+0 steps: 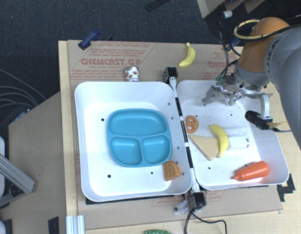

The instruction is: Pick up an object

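My gripper (221, 97) hangs over the far part of the right bin (272, 145), open, with nothing between its fingers. In front of it, on the bin floor, lie a small brown pretzel (191, 124), a yellow banana (220, 138) and a tan wedge (203, 145) that the banana leans on. An orange carrot (251, 171) rests near the bin's front right corner. The gripper stands apart from all of them.
The left bin (89, 130) holds a blue divided plate (138, 136) and a brown waffle piece (171, 170) at its front right. Behind the bins, on the cardboard, lie a second banana (188, 56), a small spotted cup (132, 73) and a blue object (89, 39).
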Robot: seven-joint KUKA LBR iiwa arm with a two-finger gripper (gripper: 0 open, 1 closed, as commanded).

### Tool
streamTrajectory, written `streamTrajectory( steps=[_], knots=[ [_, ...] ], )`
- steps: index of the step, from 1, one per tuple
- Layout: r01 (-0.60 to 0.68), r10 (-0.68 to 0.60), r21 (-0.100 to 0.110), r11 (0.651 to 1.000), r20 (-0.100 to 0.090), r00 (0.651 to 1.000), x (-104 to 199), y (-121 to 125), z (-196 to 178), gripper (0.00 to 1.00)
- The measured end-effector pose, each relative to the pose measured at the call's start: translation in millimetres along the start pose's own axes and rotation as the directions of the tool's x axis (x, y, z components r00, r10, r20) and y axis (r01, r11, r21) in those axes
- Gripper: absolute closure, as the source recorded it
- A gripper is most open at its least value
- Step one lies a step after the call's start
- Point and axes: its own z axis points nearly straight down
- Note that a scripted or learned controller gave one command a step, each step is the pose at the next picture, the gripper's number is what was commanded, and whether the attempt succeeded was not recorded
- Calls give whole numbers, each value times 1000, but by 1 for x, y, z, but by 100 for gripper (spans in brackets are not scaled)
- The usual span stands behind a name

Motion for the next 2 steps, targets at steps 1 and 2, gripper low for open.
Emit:
streamTrajectory(
  steps=[1, 2],
  knots=[
    [1, -1, -3, 1000, 2, 1000, 0, 1, -11, 100],
    [1, -1, -2, 1000, 2, 1000, 0, 1, -11, 0]
  ],
)
